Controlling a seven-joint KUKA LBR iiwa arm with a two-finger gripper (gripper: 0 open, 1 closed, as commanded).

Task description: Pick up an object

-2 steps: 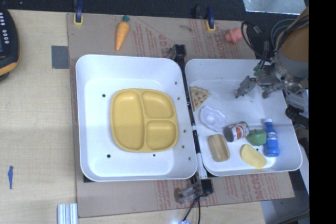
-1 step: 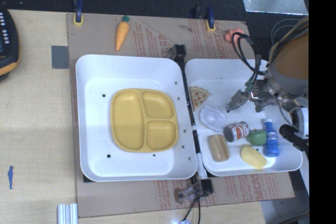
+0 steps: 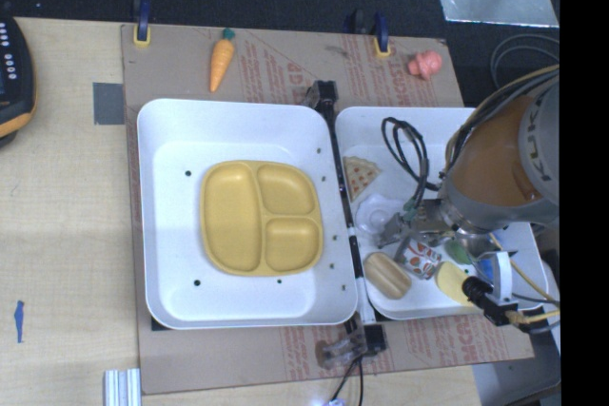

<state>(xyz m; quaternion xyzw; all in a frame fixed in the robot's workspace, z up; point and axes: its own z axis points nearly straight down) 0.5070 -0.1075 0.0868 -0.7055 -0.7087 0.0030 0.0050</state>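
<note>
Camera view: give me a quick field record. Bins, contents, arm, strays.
left bin: holds a yellow divided tray, three compartments
right bin: holds a cluster of small items, among them a tan bun-shaped piece and a triangular cracker-like piece
arm: over the right bin, reaching in from the right
end effector: down among the right bin's items; finger state cannot be told
outside bins: toy carrot and pink toy on the cardboard beyond the bins
</note>
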